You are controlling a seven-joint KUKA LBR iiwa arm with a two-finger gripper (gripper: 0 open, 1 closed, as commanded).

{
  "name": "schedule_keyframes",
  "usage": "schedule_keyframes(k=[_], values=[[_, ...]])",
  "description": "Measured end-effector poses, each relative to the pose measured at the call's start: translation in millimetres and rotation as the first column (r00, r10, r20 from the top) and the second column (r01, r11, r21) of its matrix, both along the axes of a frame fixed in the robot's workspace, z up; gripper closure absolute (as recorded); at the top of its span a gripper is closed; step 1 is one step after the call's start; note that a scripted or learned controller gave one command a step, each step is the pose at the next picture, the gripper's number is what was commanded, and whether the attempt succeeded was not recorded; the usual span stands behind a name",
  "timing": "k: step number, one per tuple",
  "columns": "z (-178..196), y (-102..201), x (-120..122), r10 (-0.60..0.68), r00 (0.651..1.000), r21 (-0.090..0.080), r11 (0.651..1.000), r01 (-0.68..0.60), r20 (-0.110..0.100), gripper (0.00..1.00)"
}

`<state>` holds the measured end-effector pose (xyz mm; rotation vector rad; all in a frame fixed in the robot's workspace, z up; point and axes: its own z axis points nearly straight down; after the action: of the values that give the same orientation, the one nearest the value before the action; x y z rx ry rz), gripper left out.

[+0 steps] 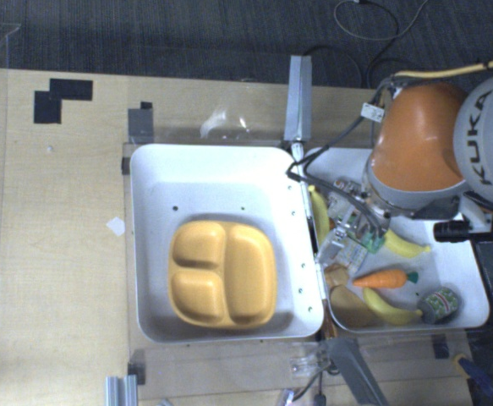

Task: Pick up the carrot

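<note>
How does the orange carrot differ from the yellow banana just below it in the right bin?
The orange carrot with a green tip is straight and lies nearly level; the yellow banana is curved and slants toward the bin's near edge. The carrot looks shorter and slimmer. Both lie in the right white bin, beside the tool.

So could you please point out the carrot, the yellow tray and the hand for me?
carrot [380,280], camera view, middle of its orange body.
yellow tray [223,273], camera view, ridge between its compartments.
hand [347,242], camera view, midway between its fingertips.
</note>
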<state>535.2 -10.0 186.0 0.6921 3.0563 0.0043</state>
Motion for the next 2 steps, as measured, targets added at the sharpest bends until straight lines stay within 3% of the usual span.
schedule_keyframes(k=[1, 2], values=[[0, 16, -47, 0.381, 0.924, -0.003, 0.924, -0.381, 0.000, 0.00], [92, -11, 2, 0.473, 0.881, -0.006, 0.881, -0.473, 0.002, 0.00]])
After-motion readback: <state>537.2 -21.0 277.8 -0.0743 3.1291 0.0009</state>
